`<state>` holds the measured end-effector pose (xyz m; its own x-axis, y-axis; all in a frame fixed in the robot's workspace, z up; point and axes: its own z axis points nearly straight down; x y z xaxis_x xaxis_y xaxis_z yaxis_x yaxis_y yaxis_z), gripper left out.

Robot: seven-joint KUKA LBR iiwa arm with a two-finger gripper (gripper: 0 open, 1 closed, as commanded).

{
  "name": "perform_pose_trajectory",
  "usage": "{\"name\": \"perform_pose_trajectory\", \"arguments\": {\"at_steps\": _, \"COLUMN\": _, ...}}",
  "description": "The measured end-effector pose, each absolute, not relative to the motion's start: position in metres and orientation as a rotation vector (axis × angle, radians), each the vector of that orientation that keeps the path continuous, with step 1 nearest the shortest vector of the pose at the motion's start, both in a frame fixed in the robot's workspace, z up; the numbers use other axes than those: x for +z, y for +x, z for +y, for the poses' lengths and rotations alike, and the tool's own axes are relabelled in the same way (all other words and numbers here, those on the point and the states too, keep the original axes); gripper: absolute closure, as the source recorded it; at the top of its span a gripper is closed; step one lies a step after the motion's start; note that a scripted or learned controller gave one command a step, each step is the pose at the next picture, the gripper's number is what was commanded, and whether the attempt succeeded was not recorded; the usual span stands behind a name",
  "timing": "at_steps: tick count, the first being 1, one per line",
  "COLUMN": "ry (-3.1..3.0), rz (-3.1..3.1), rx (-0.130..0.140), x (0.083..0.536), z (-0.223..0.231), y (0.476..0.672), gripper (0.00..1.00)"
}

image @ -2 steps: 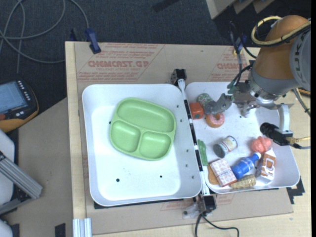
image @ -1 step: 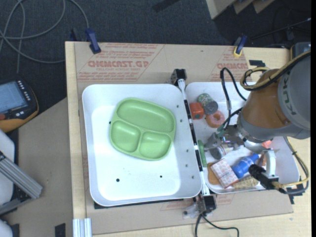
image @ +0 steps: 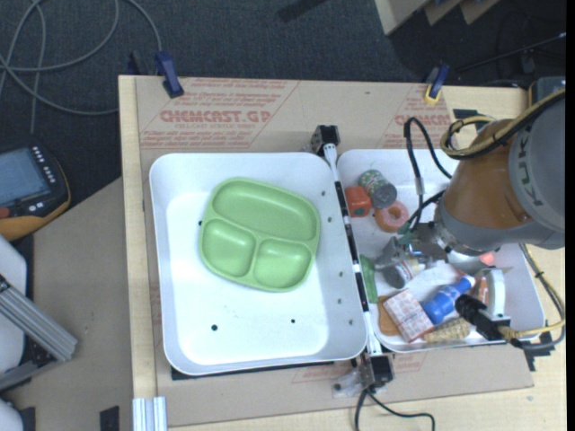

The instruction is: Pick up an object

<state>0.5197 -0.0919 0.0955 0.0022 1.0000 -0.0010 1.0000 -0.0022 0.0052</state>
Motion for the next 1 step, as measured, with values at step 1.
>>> {"name": "perform_pose_trajectory", "arguments": {"at_steps": 1, "ry": 2.219, "rz": 2.223, "rx": 0.004, "x": 0.1854, "z": -0.0237, "y": 0.5696, "gripper": 1.00}}
